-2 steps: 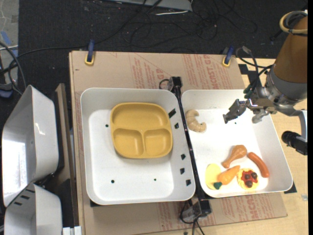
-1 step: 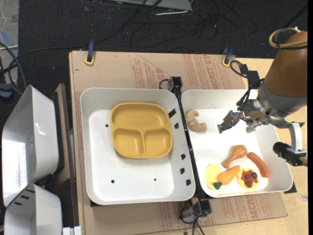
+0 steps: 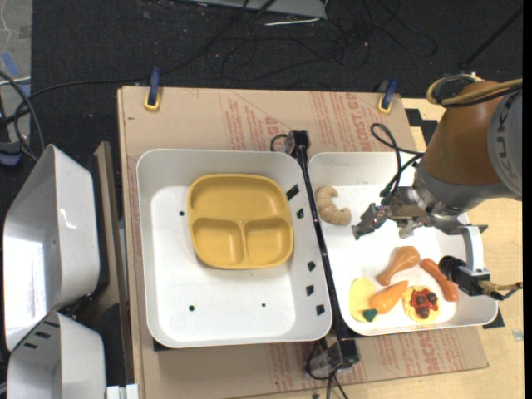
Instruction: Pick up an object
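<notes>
Left bin [image 3: 166, 306]: white and shallow, at centre-left of the frame; holds a yellow divided plate [image 3: 241, 220] with three compartments, lying flat in the upper half.
Right bin [image 3: 357, 169]: white, just beside the left bin at centre-right; holds toy food.
Croissant [image 3: 334, 206]: tan, curved, in the upper left part of the right bin, close to the divider between bins.
Drumstick [image 3: 401, 263]: orange-brown, lying at a slant in the lower middle of the right bin.
Carrot [image 3: 389, 297]: orange with a green tip, lying across a pale yellow slice [image 3: 360, 293] near the bottom edge of the right bin.
Sausage [image 3: 438, 278]: reddish-orange, slanted, lower right of the right bin, just right of the drumstick.
Small round piece [image 3: 423, 302]: yellow with red and dark topping, beside the carrot at the lower right.
Hand [image 3: 370, 219]: dark, over the right bin, between the croissant and the drumstick, low and just right of the croissant; opening cannot be told; nothing seen in its grip.
Arm [image 3: 474, 152]: grey with orange band, entering from the right edge of the frame.
Tabletop [image 3: 249, 115]: brown cardboard sheet with red print, two yellow clamps [image 3: 152, 100] on its upper edge.
Surroundings: dark floor with cables across the top of the frame; further white bins [image 3: 50, 231] stacked at the left edge.
</notes>
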Controlling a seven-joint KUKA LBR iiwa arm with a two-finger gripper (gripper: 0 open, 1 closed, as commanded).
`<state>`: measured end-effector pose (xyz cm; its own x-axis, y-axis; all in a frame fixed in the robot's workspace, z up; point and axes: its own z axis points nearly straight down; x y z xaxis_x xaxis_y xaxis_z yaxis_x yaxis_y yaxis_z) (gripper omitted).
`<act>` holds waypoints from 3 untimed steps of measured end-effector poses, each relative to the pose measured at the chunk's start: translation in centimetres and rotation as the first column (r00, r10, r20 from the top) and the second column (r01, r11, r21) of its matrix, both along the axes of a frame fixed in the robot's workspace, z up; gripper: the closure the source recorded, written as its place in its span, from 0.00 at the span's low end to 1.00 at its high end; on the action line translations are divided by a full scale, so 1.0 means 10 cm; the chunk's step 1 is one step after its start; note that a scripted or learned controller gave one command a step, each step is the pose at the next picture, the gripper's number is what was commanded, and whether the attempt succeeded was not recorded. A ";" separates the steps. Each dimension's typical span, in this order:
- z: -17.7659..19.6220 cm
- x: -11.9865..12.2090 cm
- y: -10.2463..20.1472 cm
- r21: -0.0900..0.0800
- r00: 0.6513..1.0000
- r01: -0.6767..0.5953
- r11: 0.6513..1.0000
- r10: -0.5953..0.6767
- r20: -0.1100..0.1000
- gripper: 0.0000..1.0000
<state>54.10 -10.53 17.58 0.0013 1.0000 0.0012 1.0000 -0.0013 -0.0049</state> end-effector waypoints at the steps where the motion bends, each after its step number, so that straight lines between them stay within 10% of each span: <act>1: -0.64 -0.03 0.01 0.000 1.000 0.001 1.000 -0.001 -0.002 0.00; 2: -0.51 -0.01 0.01 -0.001 1.000 0.002 1.000 -0.002 0.005 1.00; 3: -0.08 0.02 0.01 -0.002 1.000 -0.003 1.000 0.003 0.009 1.00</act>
<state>54.30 -10.45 16.76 -0.0021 1.0000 -0.0010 1.0000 0.0021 0.0041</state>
